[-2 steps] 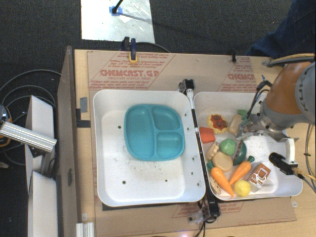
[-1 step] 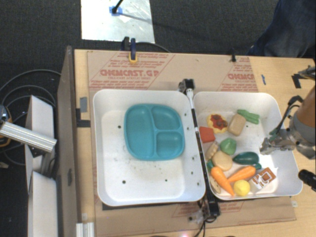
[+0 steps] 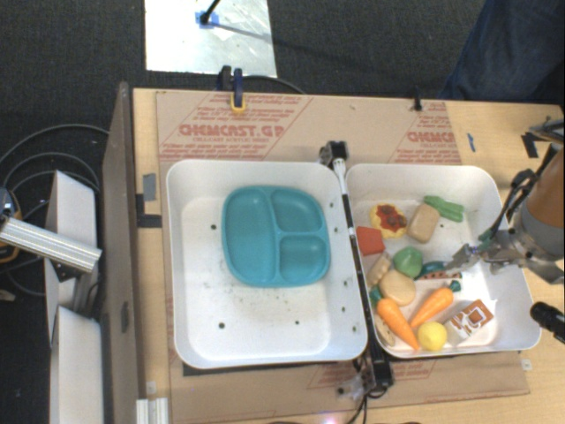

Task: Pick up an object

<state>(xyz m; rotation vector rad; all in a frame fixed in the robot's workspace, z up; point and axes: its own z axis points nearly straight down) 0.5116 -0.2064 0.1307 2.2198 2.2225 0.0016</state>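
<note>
Two bins: left bin (image 3: 190, 237) has a teal plate (image 3: 274, 236), right bin (image 3: 481, 184) heaps toy food for picking. Gripper (image 3: 468, 256) at frame's right edge hovers low above them; claw state can't tell.

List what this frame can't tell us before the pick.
- Claw: small and blurred in the camera view over the right bin; open or shut can't be read, nor whether it touches the toys.
- Arm: cut off by the right edge.
- Toy pile: the two carrots, lemon and potato overlap, so their undersides are hidden.
- Printed box: label too small to read.
</note>
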